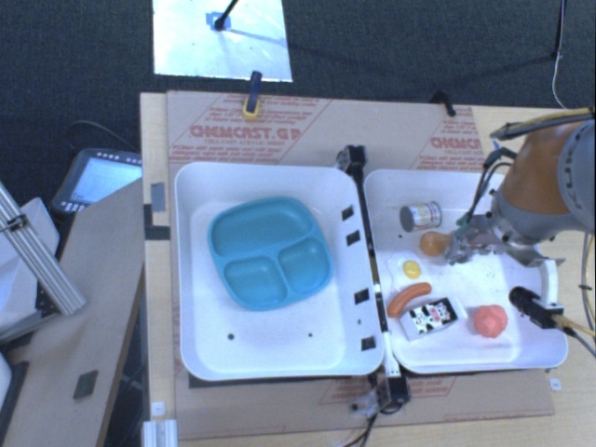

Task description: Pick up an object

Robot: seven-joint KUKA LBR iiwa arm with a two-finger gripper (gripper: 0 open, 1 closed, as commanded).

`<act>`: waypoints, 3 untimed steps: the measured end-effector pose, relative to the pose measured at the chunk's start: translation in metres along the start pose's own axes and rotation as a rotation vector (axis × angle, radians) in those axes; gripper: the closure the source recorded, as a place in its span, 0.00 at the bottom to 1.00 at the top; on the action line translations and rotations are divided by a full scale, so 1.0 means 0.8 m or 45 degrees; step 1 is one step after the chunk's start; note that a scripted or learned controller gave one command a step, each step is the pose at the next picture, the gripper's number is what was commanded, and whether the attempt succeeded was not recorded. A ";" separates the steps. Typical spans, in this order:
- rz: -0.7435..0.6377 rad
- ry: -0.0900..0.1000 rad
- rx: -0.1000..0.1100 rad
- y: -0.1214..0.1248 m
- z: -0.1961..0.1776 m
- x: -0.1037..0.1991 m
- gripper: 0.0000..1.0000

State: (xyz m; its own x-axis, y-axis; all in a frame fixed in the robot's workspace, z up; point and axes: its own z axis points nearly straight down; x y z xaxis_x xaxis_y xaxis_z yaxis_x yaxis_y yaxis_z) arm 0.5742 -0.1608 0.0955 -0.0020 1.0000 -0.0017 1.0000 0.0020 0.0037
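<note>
The white right-hand plastic bin [535,343] is the landmark. Inside it a small metal can [421,216] lies at the back, an orange rounded piece [433,243] just before the can, then a fried-egg toy [411,270], a sausage toy [410,297], a black-and-white patterned carton [431,317] and, right of the carton, a pink lump [490,320]. Left of it, touching, sits the white left-hand bin [200,343] holding a blue divided plastic tray [269,250].

Grey arm [549,189] reaching in from right, orange-banded wrist angled down, jaws unclear

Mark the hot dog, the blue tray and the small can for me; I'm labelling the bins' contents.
hot dog [410,298]: camera view, middle of its length, right bin.
blue tray [270,251]: camera view, ridge between its compartments, left bin.
small can [422,216]: camera view, its side wall, right bin.
</note>
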 end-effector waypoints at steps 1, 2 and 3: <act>-0.001 0.001 -0.002 -0.009 -0.063 0.004 1.00; -0.003 -0.001 -0.006 -0.007 -0.144 0.005 1.00; -0.003 0.000 -0.002 -0.005 -0.180 0.005 1.00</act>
State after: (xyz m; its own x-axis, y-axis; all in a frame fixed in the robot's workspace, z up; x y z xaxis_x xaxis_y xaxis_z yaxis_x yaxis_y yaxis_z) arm 0.5693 -0.1567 0.2398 -0.0046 1.0000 -0.0014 1.0000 0.0046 0.0053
